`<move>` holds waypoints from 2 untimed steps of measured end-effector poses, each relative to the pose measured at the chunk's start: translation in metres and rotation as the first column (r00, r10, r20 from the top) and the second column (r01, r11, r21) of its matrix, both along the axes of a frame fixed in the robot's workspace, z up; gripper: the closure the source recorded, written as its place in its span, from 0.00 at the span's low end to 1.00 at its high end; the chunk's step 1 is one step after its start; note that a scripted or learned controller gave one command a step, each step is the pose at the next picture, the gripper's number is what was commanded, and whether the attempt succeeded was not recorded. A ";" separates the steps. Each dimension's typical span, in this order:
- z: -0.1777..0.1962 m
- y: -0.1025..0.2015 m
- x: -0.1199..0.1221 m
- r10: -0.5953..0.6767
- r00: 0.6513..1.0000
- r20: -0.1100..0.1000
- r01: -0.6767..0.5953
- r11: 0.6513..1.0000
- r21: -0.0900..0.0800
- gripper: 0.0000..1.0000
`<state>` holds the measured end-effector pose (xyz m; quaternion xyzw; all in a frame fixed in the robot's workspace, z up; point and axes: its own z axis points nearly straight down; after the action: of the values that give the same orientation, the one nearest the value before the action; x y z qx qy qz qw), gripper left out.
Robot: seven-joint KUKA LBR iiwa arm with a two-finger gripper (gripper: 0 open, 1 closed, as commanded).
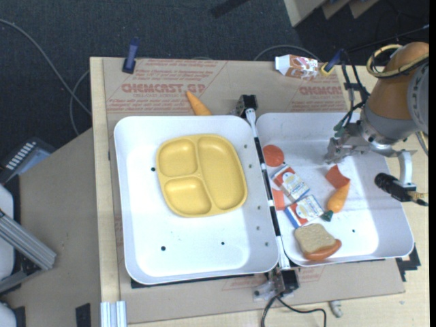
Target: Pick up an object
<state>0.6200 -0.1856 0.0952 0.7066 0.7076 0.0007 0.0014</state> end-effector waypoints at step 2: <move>-0.011 0.007 -0.056 -0.002 1.000 -0.005 0.002 1.000 0.002 0.00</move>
<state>0.5642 -0.1787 0.0842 0.7072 0.7070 -0.0004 -0.0008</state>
